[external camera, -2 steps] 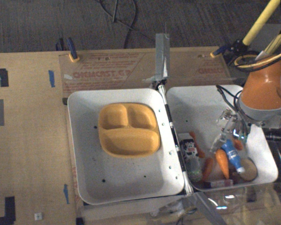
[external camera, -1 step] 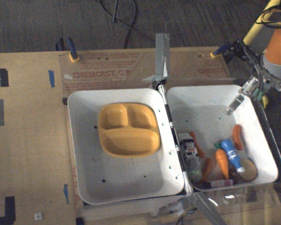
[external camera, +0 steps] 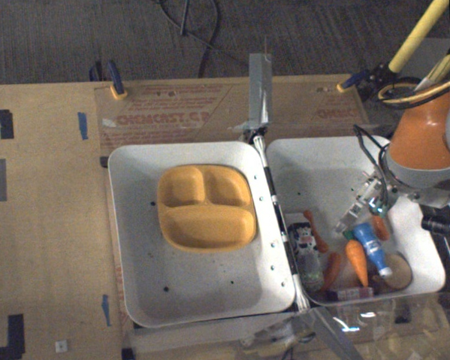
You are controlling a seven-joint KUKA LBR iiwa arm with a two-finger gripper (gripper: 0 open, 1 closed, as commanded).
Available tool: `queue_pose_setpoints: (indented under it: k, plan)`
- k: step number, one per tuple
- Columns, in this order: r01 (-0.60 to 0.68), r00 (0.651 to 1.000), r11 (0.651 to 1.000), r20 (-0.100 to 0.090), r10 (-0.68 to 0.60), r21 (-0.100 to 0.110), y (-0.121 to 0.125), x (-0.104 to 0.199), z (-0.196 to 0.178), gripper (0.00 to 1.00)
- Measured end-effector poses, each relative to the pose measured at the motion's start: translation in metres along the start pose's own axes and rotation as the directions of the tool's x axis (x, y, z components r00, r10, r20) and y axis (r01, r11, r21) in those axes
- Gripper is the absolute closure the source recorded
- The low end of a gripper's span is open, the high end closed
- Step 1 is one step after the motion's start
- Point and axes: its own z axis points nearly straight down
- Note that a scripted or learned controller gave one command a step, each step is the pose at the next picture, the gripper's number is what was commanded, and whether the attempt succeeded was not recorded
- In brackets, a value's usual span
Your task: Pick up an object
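End effector (external camera: 360, 208), grip state unclear, hovers above an upright-lying carrot (external camera: 356, 260), tip pointing down-frame.

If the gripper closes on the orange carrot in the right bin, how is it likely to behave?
The carrot looks like a smooth, tapered toy, so it is probably light and stiff, and could slip from a grip near the narrow end. It lies flat beside the blue tube, so a push may roll it or nudge that neighbour.
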Motion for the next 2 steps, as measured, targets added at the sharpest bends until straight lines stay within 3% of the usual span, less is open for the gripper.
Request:
queue_pose_setpoints:
  k: [1,2]
  plan:
    - [-0.233,0.972,0.972,0.004,0.233,-0.001,0.032,-0.068,-0.077,0.00]
    - [-0.484,0.875,0.875,-0.012,0.484,0.002,-0.021,-0.018,0.001,0.00]
